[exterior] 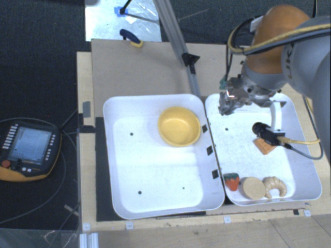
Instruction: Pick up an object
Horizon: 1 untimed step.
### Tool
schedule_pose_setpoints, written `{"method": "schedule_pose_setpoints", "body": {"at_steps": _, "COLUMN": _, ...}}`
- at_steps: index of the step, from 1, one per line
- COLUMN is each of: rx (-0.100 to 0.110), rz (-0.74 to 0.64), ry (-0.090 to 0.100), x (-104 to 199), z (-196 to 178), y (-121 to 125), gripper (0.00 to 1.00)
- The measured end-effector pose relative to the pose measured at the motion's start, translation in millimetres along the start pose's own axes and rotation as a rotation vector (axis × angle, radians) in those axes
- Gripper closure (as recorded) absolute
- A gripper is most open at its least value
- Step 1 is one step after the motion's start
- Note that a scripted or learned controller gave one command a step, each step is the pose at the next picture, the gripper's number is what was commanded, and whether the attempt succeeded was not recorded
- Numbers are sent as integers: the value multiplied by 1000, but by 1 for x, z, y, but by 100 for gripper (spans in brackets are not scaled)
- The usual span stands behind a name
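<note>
We risk closing on nothing, our pincer (grip state we cannot tell) hanging upper right, far from the small orange wedge.

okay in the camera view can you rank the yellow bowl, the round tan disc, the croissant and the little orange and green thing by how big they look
Largest to smallest as they look:
1. yellow bowl, clearly the biggest
2. round tan disc
3. croissant, close to the disc in spread, so that order is unsure
4. orange and green thing, the smallest

arm: cut off by the frame's right edge
orange wedge: partly hidden under a black fitting
gripper: too blurred to read
</note>
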State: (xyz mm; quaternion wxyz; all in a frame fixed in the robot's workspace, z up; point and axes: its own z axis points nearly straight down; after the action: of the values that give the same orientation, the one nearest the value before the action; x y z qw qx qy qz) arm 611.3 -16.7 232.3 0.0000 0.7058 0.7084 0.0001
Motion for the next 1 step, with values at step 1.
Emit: {"method": "schedule_pose_setpoints", "body": {"at_steps": 1, "rx": -1, "rz": -1, "ry": 1, "x": 48, "z": -9, "y": 18, "gripper": 100}}
